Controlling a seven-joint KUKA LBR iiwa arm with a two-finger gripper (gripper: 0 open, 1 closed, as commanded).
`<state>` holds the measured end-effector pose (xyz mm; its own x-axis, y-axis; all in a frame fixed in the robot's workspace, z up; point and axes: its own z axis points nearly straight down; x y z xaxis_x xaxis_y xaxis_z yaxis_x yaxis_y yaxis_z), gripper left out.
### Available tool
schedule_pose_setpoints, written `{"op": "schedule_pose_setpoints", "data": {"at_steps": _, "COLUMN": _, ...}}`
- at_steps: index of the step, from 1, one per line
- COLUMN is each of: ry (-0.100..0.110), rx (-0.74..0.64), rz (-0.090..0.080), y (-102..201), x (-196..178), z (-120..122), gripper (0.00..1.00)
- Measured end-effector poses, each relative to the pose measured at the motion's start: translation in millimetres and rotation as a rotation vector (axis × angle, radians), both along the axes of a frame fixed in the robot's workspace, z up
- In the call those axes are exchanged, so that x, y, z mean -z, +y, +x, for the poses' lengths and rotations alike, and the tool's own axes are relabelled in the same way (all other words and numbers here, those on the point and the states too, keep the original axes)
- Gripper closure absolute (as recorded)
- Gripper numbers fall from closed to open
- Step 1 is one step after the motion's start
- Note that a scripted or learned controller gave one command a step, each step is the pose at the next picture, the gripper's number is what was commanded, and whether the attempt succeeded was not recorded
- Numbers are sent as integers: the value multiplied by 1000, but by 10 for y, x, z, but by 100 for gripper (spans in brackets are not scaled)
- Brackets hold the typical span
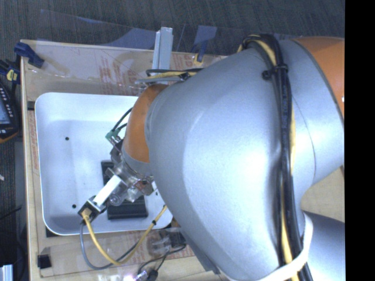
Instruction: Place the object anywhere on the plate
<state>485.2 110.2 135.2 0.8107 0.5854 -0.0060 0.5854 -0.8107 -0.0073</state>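
My grey arm (234, 157) reaches in from the right and covers most of the view. Its orange band (136, 134) hangs over the left white bin (58, 122). Below the band, the gripper (125, 199) is low over the bin's near right part, seen as a dark block with a white bracket (103, 194) beside it. The arm hides whatever lies under the gripper and everything to the right of it.
A yellow cable (111, 254) loops from the bracket over the bin's near rim onto the wooden bench. Two small dark specks (66, 138) mark the bin floor. A metal post (163, 47) stands behind the bin, and blue clamps (28, 54) sit at the bench's far left corner.
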Motion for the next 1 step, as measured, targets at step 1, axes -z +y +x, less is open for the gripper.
{"op": "schedule_pose_setpoints", "data": {"at_steps": 1, "ry": -5, "rx": 8, "rz": 0, "y": -588, "x": -900, "z": 237, "gripper": 100}}
